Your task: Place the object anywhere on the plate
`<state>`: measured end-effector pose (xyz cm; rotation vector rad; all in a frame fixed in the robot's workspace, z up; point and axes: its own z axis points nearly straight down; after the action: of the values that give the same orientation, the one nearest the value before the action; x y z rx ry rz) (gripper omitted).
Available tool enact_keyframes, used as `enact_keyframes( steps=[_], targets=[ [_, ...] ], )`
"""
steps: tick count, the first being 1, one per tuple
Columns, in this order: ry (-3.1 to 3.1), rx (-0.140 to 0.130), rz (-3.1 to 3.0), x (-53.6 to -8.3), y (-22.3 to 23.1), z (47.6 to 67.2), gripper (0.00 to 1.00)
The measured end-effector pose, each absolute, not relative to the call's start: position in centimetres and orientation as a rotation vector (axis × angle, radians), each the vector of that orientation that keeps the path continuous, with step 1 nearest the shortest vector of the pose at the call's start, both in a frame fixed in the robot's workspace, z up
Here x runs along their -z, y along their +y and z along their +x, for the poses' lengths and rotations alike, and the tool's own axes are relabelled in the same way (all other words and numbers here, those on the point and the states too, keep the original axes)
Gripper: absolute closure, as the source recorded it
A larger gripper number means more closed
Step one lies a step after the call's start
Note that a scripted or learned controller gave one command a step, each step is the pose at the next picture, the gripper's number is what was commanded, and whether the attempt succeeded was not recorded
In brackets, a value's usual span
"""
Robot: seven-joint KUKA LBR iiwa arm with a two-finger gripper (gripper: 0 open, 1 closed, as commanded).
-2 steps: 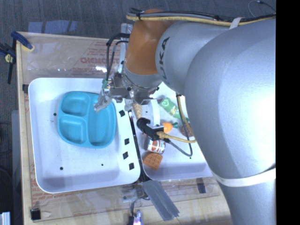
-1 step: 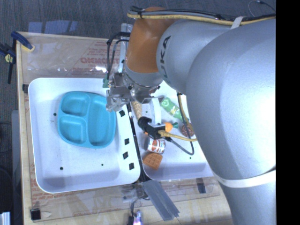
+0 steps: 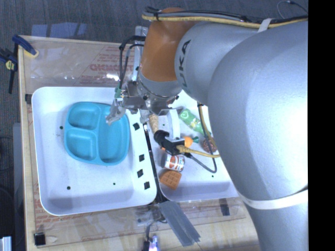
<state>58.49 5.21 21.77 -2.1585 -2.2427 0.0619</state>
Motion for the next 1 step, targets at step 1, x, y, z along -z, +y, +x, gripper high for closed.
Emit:
enact_keyframes(
  steps=[1],
  targets=[
    [-2.244,-0.071,-2.151,-22.34,5.21,58.54,1.0]
  ],
)
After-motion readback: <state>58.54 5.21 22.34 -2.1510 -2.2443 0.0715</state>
